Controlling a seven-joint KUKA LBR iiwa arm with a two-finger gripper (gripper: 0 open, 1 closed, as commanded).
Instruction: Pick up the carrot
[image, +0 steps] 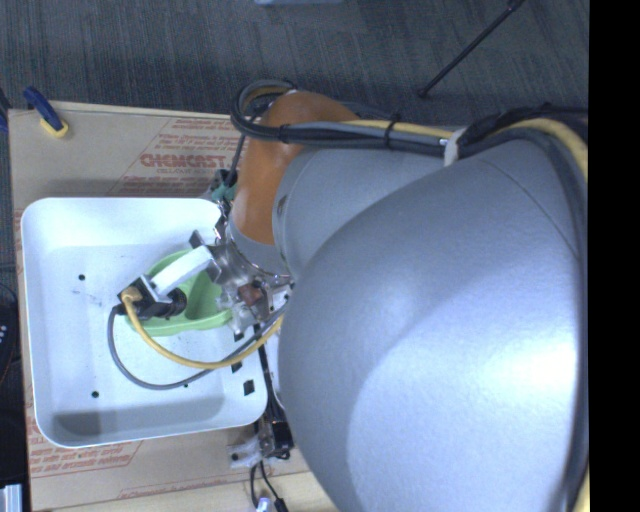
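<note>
My gripper (240, 292) hangs low over the right side of the left white bin (45, 300). It sits right against a light green object (205, 312) lying on the bin floor. The wrist and its cables cover most of that green object, so I cannot make out its full shape. The orange band of the arm (260, 190) is just above the gripper.
The grey body of the arm (440, 320) fills the right half of the view and covers the right bin. A cardboard sheet (170, 150) lies under the bins. A small blue and yellow clip (45, 112) lies at the far left corner of the bench.
</note>
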